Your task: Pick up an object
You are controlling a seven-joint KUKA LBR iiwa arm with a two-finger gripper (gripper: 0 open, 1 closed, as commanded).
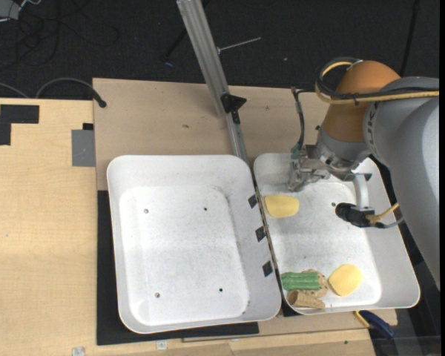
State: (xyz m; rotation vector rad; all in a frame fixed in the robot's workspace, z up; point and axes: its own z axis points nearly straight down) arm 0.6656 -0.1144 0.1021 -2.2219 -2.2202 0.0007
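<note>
hand (pixel 302 175): above right bin (pixel 389 280) far-left area, grip state cannot tell | pale yellow piece (pixel 282 205): just below hand, at bin's left wall | green item (pixel 301 280), tan item (pixel 308 298), yellow round item (pixel 345 279): near edge | left bin (pixel 126 170): beside

A single fixed camera hangs above the bench and looks down at a slant, far enough back to take in both white bins, the left bin (pixel 182 243) and the right bin (pixel 334 232), together with the wooden bench top (pixel 37 199) and dark floor beyond. It faces the far edge of the bench, so the aluminium rail (pixel 208 65) runs up and away from the gripper (pixel 302 175). The arm (pixel 400 132) enters from the right, large because it is nearest the lens.
</note>
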